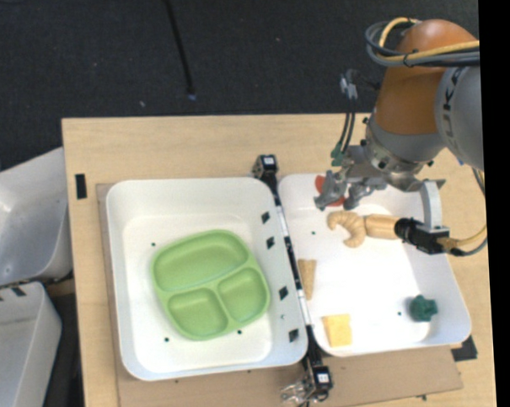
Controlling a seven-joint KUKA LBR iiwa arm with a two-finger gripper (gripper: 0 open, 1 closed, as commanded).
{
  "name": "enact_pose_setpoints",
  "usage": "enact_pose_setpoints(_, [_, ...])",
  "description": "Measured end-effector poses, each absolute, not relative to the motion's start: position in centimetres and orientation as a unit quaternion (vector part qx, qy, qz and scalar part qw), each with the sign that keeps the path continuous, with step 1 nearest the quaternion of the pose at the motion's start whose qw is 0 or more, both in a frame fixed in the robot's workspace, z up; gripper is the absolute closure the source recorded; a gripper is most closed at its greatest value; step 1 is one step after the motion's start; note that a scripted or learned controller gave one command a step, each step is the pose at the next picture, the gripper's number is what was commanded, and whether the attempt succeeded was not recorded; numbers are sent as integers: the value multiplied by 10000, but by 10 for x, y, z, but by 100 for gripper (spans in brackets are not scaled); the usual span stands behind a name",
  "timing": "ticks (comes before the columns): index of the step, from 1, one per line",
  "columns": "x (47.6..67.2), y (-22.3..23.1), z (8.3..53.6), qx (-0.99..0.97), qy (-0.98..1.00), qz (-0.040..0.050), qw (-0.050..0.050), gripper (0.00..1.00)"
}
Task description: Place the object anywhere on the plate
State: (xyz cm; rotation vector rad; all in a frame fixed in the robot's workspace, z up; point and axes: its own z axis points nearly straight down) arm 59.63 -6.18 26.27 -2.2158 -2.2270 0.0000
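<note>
Two shallow white bins sit side by side on a light wooden bench (84, 155): the left bin (130, 347) and the right bin (387, 340). Dark floor (105, 53) lies beyond.

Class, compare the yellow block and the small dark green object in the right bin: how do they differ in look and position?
The yellow block is flat, square-edged and pale yellow; the dark green object is lumpy, rounded and dark. The yellow block lies near the bin's front left corner, close to the divider, while the dark green object sits toward the front right corner. Both rest loose on the white floor of the right bin, apart from the claw.
</note>
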Motion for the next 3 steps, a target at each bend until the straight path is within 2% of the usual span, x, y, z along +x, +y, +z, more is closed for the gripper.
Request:
enact_pose_setpoints(1, [578, -15, 246, -7052, -7090, 6, 9, 100])
enact_pose_setpoints(3, [538, 84, 249, -7046, -7096, 1, 7, 100])
